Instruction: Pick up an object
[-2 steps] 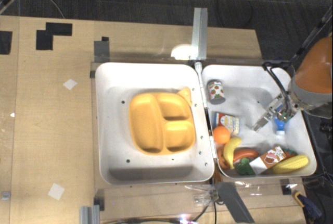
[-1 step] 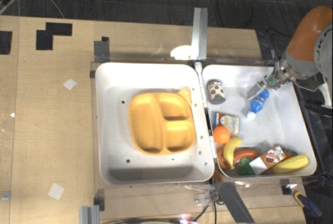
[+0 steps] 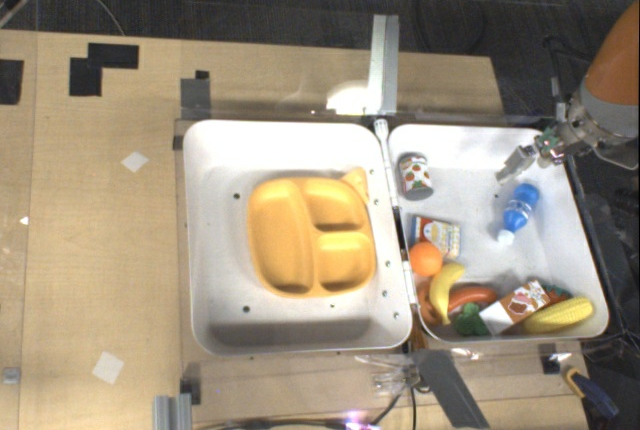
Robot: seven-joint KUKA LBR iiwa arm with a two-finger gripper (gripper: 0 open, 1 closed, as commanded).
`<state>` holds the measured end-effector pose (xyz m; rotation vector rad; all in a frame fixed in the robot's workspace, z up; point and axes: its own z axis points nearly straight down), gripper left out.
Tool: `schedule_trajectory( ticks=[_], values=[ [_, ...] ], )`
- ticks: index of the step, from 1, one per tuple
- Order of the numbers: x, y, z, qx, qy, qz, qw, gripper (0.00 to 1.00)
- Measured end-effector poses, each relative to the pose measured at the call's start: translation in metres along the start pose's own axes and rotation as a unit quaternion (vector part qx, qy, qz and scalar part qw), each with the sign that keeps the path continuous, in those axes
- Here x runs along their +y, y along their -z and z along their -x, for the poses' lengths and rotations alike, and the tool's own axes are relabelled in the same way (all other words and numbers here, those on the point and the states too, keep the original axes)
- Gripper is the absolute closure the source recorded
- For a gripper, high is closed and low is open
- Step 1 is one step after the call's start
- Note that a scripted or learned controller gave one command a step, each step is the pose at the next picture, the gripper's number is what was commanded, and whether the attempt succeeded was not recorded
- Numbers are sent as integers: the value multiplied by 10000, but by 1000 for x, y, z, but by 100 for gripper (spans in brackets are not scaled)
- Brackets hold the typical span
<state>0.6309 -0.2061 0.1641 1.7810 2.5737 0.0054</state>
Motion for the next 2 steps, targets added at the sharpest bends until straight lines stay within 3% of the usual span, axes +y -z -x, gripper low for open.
schedule_trajectory(
  ticks=[1, 2],
  values=[
    [-33, -76, -13, 8, -600, -12, 9982, 0],
    [-30, -64, -12, -17, -561, 20, 9984, 100]
  ],
)
